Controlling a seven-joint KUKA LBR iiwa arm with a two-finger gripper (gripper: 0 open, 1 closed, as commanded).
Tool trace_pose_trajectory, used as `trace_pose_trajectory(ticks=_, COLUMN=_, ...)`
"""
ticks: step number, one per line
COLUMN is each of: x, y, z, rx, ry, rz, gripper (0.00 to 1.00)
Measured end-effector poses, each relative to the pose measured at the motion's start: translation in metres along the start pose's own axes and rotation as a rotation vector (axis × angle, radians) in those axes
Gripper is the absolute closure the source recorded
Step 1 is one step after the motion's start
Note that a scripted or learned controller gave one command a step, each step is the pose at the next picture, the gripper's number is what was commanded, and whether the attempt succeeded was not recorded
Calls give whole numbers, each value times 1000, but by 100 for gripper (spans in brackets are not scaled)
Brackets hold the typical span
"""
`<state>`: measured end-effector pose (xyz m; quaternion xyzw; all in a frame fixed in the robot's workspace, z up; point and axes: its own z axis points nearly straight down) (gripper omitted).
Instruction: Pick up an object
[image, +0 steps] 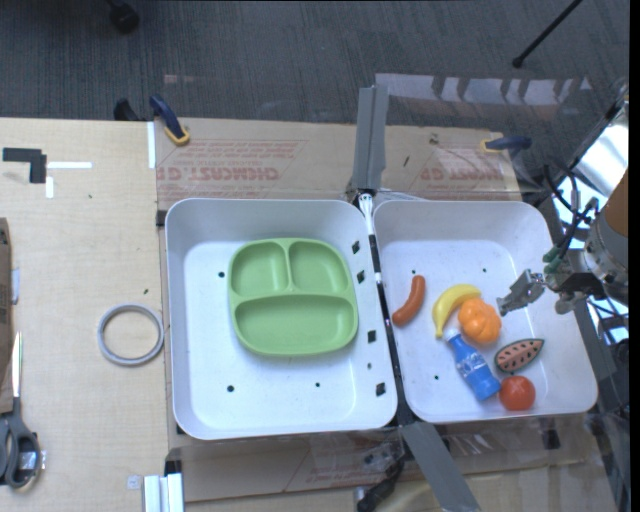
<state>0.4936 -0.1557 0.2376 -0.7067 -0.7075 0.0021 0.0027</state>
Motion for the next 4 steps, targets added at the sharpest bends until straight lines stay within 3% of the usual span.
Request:
trace_pose_trajectory(ticks=1, x=19, y=8, z=122, rx=0, ry=1, rz=4, gripper=0)
trace_pose_trajectory(ticks=2, x=16, y=45, z=149, rx=-1, ry=0, rz=3, gripper=0)
trace_pose_trajectory(ticks=3, x=14, y=45, z=143, rx=3, ry=1, rz=7, gripper=100)
trace_pose_trajectory(ticks=4, x=63, y=74, z=16, rx=0, ry=-2, rz=-1, gripper=100)
